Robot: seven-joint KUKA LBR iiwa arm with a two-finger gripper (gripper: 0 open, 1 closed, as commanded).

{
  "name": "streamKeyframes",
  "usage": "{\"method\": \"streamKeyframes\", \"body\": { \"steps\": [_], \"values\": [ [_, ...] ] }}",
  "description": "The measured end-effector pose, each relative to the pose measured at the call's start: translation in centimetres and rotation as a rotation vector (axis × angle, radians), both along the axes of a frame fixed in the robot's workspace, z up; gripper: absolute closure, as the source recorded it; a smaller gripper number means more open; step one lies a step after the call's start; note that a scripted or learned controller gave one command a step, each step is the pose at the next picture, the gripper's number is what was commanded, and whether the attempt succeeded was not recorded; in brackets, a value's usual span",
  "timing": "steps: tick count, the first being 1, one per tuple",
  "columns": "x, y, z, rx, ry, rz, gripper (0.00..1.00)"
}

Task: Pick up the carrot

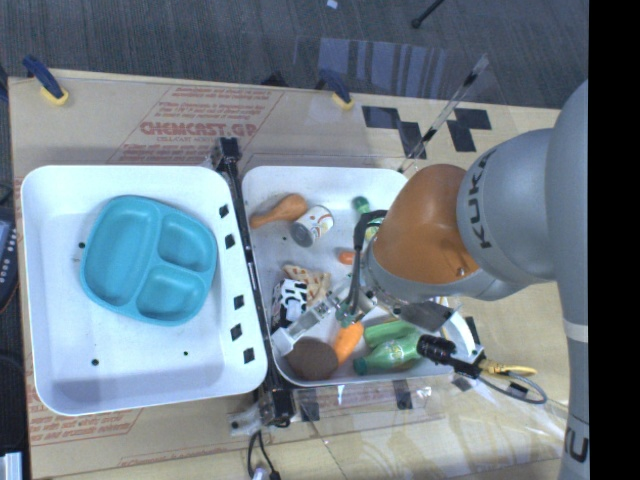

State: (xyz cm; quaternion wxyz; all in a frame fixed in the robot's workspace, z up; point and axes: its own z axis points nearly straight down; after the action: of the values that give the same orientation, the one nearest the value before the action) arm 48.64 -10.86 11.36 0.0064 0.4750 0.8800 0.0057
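Gripper down at carrot

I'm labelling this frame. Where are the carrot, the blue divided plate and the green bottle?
carrot [348,341]: camera view, its orange middle.
blue divided plate [110,240]: camera view, its largest compartment.
green bottle [392,352]: camera view, its body.

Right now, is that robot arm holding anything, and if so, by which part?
That cannot be told. The gripper is down at the carrot in the right bin, but no grasp is visible.
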Motion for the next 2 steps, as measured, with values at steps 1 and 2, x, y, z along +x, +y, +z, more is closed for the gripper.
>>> {"method": "streamKeyframes", "body": {
  "steps": [1,2],
  "values": [
    [-0.5,-3.8,-1.7,-0.011,0.006,0.167,0.0],
    [-0.5,-3.7,-0.7,-0.009,0.01,0.178,1.0]
  ]
}}
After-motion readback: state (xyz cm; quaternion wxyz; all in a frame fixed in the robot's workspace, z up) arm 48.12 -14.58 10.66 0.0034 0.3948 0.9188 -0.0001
